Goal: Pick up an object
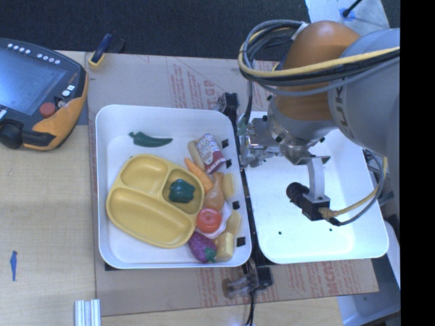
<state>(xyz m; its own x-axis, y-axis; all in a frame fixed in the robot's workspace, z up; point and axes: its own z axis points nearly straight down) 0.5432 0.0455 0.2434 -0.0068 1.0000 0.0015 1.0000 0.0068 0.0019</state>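
On the bench, the gripper [262,148] hangs over the right bin [353,243], finger state impossible to tell, so a descent risks missing the toys crowded in the left bin [112,250].

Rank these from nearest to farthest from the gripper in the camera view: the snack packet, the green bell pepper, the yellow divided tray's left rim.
Gripper sits at the bins' divider.
1. Snack packet, left bin's right side.
2. Green bell pepper, on the tray.
3. Yellow divided tray, left rim, farthest left.
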